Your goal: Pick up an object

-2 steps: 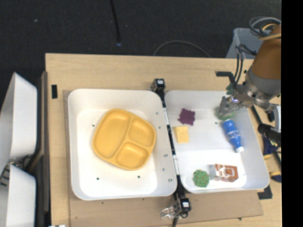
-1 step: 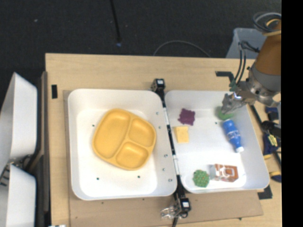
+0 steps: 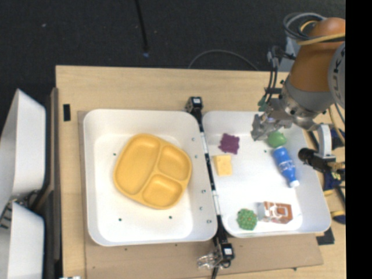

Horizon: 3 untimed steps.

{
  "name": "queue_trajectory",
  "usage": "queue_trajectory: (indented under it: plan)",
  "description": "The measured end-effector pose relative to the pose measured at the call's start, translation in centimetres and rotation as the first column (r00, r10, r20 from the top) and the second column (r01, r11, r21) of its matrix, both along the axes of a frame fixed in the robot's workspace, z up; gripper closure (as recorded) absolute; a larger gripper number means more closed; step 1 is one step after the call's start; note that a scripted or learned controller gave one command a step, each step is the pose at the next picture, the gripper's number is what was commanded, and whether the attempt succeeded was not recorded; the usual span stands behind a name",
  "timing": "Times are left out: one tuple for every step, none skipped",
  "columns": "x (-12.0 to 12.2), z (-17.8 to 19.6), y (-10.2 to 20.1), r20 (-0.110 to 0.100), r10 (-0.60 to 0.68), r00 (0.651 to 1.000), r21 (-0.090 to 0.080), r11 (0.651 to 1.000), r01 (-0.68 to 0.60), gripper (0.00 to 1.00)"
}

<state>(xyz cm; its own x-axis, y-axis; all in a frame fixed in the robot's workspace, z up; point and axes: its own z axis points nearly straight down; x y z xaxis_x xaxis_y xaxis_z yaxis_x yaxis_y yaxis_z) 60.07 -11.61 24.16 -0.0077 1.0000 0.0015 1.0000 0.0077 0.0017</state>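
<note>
Whether the fingers are spread or closed cannot be told, as they are seen only as a dark metal cluster at the tip of the gripper [image 3: 264, 128]. The gripper is positioned low over the upper right part of the right bin [image 3: 244, 190], just beside a green ball [image 3: 277, 139], which is partly hidden by it; contact between the two cannot be judged. A blue bottle [image 3: 285, 165] is laid at a slant just below the ball. A purple toy [image 3: 230, 143] and a yellow block [image 3: 224, 165] are placed near the bin's left wall, the block just below the toy. A green broccoli toy [image 3: 246, 219] and a red and white packet [image 3: 275, 212] are found side by side near the front edge. In the left bin [image 3: 104, 214], a yellow divided plate [image 3: 152, 170] is set in the middle.
</note>
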Motion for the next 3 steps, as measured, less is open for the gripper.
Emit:
queue_trajectory:
  plan:
    - [-0.1,0.6,6.0,-0.001,0.0,1.0,0.0,1.0,0.0,1.0]
    - [-1.6,-0.2,10.9,-0.002,-0.001,1.0,-0.001,1.0,0.001,1.0]
    - [-1.8,-0.7,15.3,-0.002,-0.002,1.0,-0.001,1.0,0.002,1.0]
